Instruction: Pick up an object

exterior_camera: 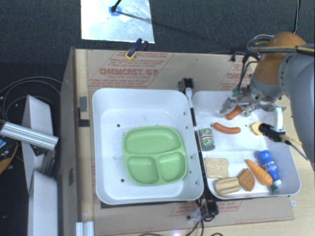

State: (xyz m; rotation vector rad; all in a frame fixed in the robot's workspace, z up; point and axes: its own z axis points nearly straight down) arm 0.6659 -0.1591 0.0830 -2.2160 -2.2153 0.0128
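Two sausages (226, 129), one carrot (259, 172), one blue bottle (268, 164).

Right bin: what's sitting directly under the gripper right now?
Under the gripper in the right bin lies a sausage, its lower end poking out. The sausage's upper end is covered, so a grasp can't be confirmed. A second sausage lies apart, nearer.

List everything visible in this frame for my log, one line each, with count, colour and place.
Bins: 2, white, side by side.
Divided plate: 1, green, left bin.
Sausages: 2, red-orange, right bin, upper part; one at the pincer.
Can: 1, green label, by the divider.
Cracker: 1, pale.
Bread roll: 1, tan, front edge.
Waffle: 1, brown.
Carrot: 1, orange.
Bottle: 1, blue.
Arm: 1, grey with orange band, right.
Pincer: 1, over upper sausage.
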